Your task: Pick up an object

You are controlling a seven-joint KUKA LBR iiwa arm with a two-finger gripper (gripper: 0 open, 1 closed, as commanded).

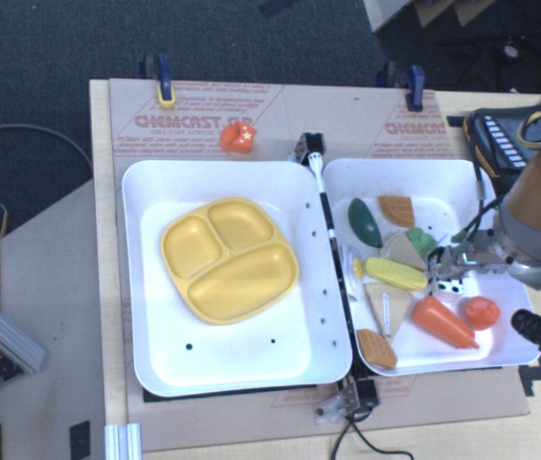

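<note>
A yellow plastic divided plate with three compartments (230, 270) lies in the left shallow white bin (146, 286), tilted askew. Behind that bin, a small orange-red object, perhaps a toy fruit (237, 138), sits on the brown cardboard-covered surface (280, 113). Two blue clamps, one with a yellow tip (164, 80) and one plain (415, 86), grip the surface's far edge. Dark carpet (59, 36) surrounds it.

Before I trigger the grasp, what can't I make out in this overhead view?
- Tool: too small and dark against the clutter to tell its state or whether it holds anything.
- Pale wedge: partly covered by corn and the tool.
- Arm: cut off by the right edge.
- Right bin: its right rim is hidden by the arm.
</note>
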